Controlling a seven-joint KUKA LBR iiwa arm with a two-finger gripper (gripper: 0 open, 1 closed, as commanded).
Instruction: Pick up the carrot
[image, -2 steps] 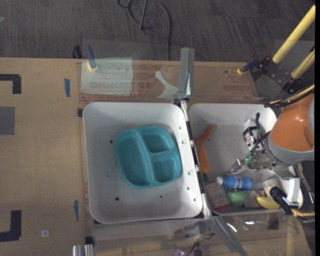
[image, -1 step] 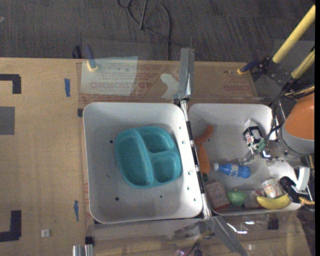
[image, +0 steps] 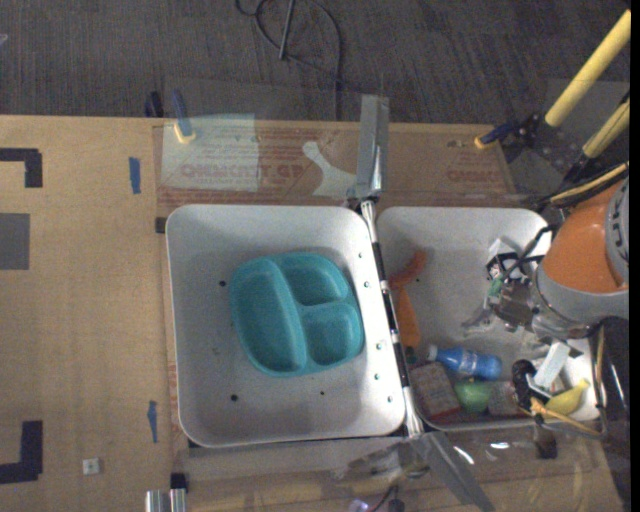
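Pick not started. Right bin (image: 450, 235) holds carrot (image: 407, 296) along its left wall, untouched. Arm (image: 590, 262) parked over bin's right side, well apart from carrot. End effector (image: 500, 305): can't tell spread or pressed together. Approach, grasp, lift all remaining.

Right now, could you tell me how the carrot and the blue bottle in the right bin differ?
The carrot is orange, long and tapered; the bottle is blue, shorter and rounder. The carrot lies along the bin's left wall, running top to bottom in the view; the bottle lies crosswise, nearer the bottom. The carrot lies apart from the clutter; the bottle sits by other items. Both lie flat in the right bin.
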